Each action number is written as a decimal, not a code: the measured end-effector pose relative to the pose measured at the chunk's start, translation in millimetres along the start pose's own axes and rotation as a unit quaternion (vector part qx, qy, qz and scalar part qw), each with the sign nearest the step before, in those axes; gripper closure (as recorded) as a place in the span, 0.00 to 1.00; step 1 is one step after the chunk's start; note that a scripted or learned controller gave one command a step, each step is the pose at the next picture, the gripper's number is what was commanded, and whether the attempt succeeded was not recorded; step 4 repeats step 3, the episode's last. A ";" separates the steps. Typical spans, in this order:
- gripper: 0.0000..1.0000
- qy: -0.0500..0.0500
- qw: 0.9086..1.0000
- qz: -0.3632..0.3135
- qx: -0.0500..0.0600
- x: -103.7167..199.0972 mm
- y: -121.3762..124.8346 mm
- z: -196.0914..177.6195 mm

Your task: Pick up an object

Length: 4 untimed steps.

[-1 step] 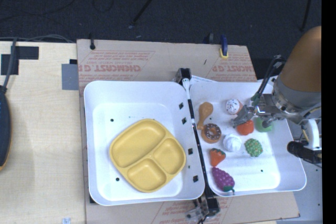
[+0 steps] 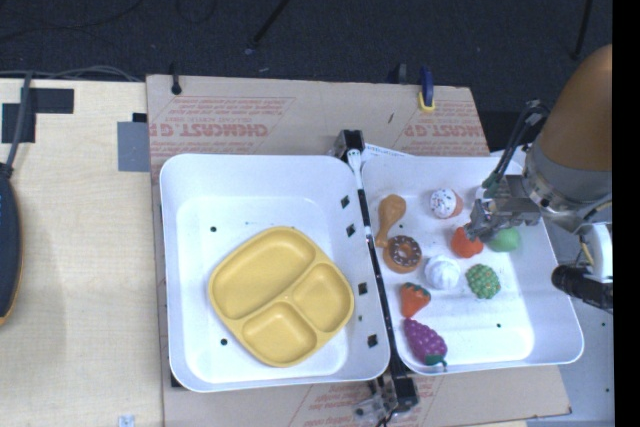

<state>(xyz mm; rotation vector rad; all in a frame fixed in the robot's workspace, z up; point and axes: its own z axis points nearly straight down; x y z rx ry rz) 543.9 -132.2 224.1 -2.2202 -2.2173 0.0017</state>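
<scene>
jaws (image 2: 480, 227): state unclear | over red toy (image 2: 466, 243) | green toy (image 2: 506, 239) half-hidden

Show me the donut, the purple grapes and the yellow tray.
donut (image 2: 403, 253), camera view, on its sprinkled ring
purple grapes (image 2: 425, 340), camera view, middle of the bunch
yellow tray (image 2: 268, 272), camera view, floor of its large compartment

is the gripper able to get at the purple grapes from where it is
Probably yes: the purple grapes lie uncovered near the right bin's front edge, with open floor beside them; the gripper hovers over the red piece.
</scene>
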 end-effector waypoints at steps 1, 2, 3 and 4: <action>1.00 0.002 1.000 -0.006 0.003 133.7 -28.1 39.8; 1.00 0.000 1.000 -0.001 -0.007 139.9 -56.4 -98.2; 1.00 -0.001 1.000 -0.001 -0.003 165.7 -68.6 -140.7; 1.00 -0.001 1.000 -0.001 -0.003 165.7 -68.6 -140.7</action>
